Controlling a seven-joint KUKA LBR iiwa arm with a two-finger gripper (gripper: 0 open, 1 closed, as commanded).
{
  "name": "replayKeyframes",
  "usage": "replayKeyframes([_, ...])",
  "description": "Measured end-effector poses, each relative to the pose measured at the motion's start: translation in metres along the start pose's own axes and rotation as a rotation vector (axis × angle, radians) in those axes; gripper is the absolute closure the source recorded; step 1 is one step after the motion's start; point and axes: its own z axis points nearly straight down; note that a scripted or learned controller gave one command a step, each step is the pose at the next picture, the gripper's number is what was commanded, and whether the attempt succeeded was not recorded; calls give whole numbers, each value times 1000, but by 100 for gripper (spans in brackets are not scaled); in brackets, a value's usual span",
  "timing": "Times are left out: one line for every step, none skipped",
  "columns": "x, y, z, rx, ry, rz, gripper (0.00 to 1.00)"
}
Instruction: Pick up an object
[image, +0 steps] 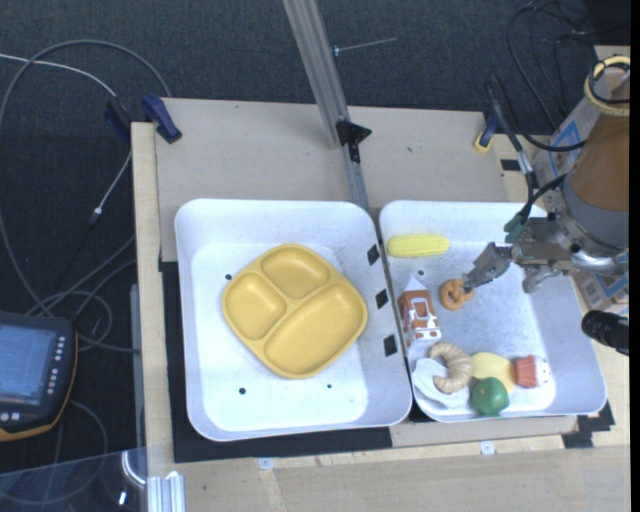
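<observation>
The counter (300, 150) is the biggest thing, and two white bins sit on it side by side. The left bin (200, 300) holds a big yellow plate (293, 310) with three dips in it. The right bin (570, 340) touches the left bin along one side and holds the small toys. The grey arm (600, 190) with its orange part comes in over the far side of the right bin, away from the yellow plate. Its claw (510, 268) hangs over the middle of the right bin, with one finger (486, 268) pointing toward the plate and the other finger (540, 275) back toward the arm, so the fingers are spread apart with nothing between them. A yellow corn cob (418, 245) lies in the right bin near its top edge, on the side close to the plate. An orange and white toy truck (419, 313) lies below the corn, just beside the wall next to the plate. A tan pretzel (452, 364) lies lower down, at the bottom of the right bin. Next to it, farther from the plate, sit a yellow lemon (487, 366), a green ball (489, 397) and a small orange block (527, 372). A small orange ring (455, 294) lies in the middle of the right bin, just at the tip of the claw finger that points toward the plate.
</observation>
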Motion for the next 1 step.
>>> replayKeyframes([0,0,0,-1,0,1,0])
